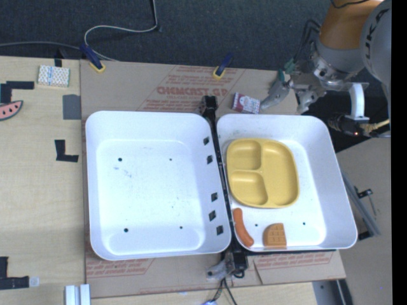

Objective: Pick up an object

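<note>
The right bin (318, 138) holds a yellow divided plate (262, 173), an orange-red sausage (242, 227) near its front wall, and a small brown waffle square (275, 235) beside the sausage. My gripper (291, 98) hangs above the bin's far rim, up and to the right of the plate. Its two fingers (275, 96) are spread apart with nothing between them. The arm's orange band (346, 19) rises toward the top right corner.
The left bin (102, 170) sits next to the right one, joined by black clips along the middle. A small red-and-white packet (245, 102) lies on the cardboard behind the right bin. Cables and yellow-blue clamps (222, 66) lie along the far edge.
</note>
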You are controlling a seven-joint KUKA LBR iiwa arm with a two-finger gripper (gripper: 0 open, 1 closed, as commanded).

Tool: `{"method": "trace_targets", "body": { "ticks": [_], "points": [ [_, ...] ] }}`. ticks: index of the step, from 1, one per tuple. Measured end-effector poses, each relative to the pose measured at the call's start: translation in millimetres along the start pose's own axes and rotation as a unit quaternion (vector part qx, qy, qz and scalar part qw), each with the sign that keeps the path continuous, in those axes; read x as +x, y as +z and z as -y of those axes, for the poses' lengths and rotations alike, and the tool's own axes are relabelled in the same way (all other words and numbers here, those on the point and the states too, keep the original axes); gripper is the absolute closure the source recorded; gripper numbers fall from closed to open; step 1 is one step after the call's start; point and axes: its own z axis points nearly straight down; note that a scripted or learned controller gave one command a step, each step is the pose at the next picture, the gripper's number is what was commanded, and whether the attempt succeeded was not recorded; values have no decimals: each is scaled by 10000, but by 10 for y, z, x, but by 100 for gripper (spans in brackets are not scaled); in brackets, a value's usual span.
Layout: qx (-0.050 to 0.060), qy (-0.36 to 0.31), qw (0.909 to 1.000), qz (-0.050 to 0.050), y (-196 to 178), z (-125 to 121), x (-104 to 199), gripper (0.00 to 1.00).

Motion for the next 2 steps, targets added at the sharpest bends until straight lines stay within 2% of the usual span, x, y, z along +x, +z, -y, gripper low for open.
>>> {"method": "trace_targets", "body": {
  "ticks": [1, 2],
  "points": [
    [2, -11, 10000, -3, -96, -3, 11, 100],
    [-11, 8, 10000, 12, -609, 372, -500, 100]
  ]
}}
